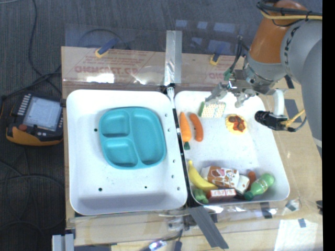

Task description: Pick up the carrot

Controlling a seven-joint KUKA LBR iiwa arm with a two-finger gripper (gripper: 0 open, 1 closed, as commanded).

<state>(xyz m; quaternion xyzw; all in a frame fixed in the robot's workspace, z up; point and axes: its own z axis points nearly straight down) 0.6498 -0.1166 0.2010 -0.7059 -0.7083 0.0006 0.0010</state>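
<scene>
A: Where is the slim orange plastic carrot point(184, 128) lying?

B: In the right white bin point(264, 156), against its left wall, just beside a reddish-orange sausage-shaped toy point(196, 126).

A: And the two-finger gripper point(230, 94)?

B: It is hovering over the bin's far edge, fingers spread wide, gripping nothing, near a pale yellow waffle-textured block point(213, 109).
</scene>
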